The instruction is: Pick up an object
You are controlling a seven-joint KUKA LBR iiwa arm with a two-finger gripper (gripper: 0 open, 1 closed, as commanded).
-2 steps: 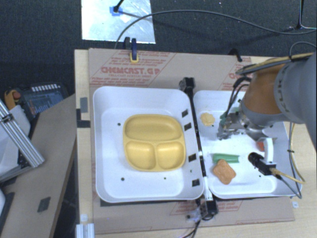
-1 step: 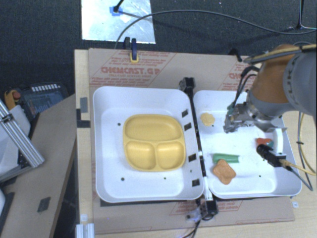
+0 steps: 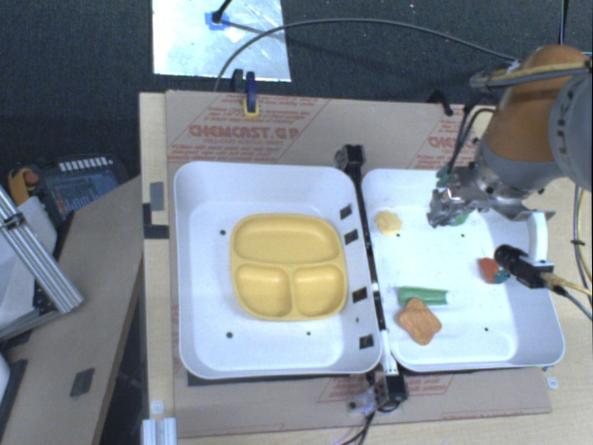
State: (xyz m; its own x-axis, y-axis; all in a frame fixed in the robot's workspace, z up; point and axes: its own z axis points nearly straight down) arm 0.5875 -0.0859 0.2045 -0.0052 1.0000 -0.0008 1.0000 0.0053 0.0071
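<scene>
Food pieces lie low in the frame in the right bin [image 3: 533, 341]: an orange nugget [image 3: 420, 322], a green strip [image 3: 423, 296] just above it, a red piece [image 3: 488, 269] toward the right. Left of them, a yellow tray [image 3: 287, 265] sits in the left bin [image 3: 199, 248]. Higher up, a pale yellow disc [image 3: 387, 221] lies near the gripper [image 3: 447, 208]. Whether the tool is spread or closed I cannot tell; nothing looks lifted, so the pick seems undone.

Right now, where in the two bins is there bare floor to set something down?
Left bin: only strips around the yellow tray. Right bin: open middle between the yellow piece, gripper and green piece. Crowded near the orange piece and red piece.
</scene>
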